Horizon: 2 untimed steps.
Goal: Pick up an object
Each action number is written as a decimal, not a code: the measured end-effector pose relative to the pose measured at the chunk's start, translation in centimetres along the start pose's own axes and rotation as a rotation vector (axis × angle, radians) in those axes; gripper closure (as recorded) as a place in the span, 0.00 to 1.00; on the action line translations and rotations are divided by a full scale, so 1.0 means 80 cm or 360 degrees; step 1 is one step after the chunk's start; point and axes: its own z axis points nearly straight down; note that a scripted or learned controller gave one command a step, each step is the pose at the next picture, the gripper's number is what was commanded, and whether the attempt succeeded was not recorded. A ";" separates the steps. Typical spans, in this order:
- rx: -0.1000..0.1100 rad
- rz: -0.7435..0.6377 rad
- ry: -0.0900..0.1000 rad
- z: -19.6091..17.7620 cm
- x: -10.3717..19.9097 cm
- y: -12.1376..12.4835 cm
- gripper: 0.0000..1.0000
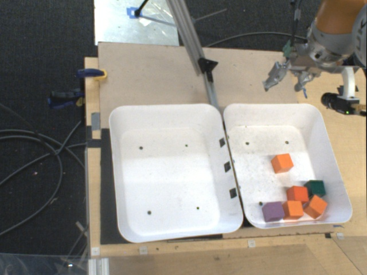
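The grey arm with its orange band [338, 13] is reaching in from the right, and its two-finger metal gripper [287, 83] is hanging above the bare brown bench top [155, 76], just beyond the far rim of the right-hand shallow white bin [330, 148]. Its two fingers are standing spread apart, with nothing between them.

The objects to pick are all sitting in that right-hand bin, well apart from the gripper. A single orange cube [281, 163] is resting alone near the bin's middle. Toward the near right corner a cluster is lying packed together (several of the pieces appear to be touching): a purple cube [273, 211], a small orange block [293, 209] just beside it, another orange-red block [297, 193] behind that, a dark green block [315, 188] toward the right wall, and a tilted orange block [315, 206] at the near right.

The left-hand shallow white bin [123, 171] is sitting alongside, touching the right one along a shared edge.
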 end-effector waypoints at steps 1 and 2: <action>0.0019 0.0019 0.0002 0.097 -0.069 -0.102 0.00; 0.0012 0.0010 0.0005 0.243 -0.090 -0.151 0.00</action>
